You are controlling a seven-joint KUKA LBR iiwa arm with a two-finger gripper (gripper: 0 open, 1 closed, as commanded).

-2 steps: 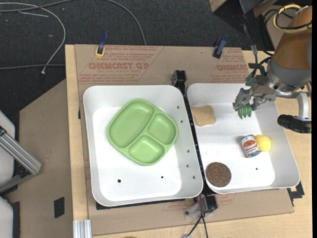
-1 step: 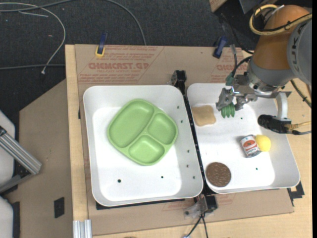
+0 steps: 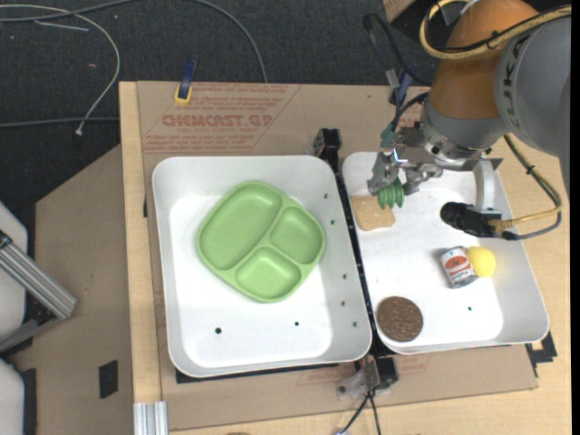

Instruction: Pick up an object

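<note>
Camera view. In the far left corner of the right bin [image 3: 507, 320], the gripper [image 3: 388, 196], hanging low from the grey and orange arm that reaches in from the right. Cannot tell how wide the gripper stands open: its green end reads as one bunch from this angle. Nothing seen held in it.

Just to the near left of that green end, a tan slab [image 3: 372, 216], flat on the bin floor and close to the wall beside the left bin [image 3: 181, 315]. Touching the gripper, or only overlapped by it in the picture: not possible to say. Nearly square with rounded corners, so no strong long axis; edges roughly parallel to the bin walls.

Probably the thing aimed at, being by far the nearest. Judged offset: slab centre a little left of the gripper and a little nearer, so a small shift that way needed before closing. Possible trouble: little room between slab and wall, and a flat thing hard to get around.

Other candidates in the same bin, all well apart from the gripper: a small can [image 3: 458, 267] toward the near right, with a yellow ball [image 3: 484, 261] just beside it on the right; a brown disc [image 3: 399, 318] at the near left edge. Across the wall, in the left bin, a green plate [image 3: 261, 241] with three compartments.
</note>
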